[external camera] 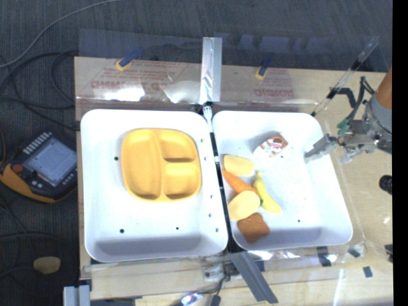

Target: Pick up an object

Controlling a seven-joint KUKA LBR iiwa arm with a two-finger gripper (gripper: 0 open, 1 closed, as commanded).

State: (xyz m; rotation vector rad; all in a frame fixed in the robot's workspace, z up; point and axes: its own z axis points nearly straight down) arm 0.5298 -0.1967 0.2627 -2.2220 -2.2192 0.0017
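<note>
In the right bin (306, 209), toy foods lie clustered on the left side. They are a pale yellow piece (239, 166), an orange carrot (237, 182), a thin yellow piece (268, 197), a round tan piece (245, 204) and a brown block (253, 227). A small white and red item (273, 146) lies further back. My gripper (347, 142) hangs over the bin's right rim, well apart from all of these, with nothing seen in it.
The left bin (102, 222) holds a yellow divided tray (160, 163). A raised divider (217, 171) separates the two bins. A metal post (210, 69) stands behind them. An orange and black handset (41, 167) lies on the floor at left.
</note>
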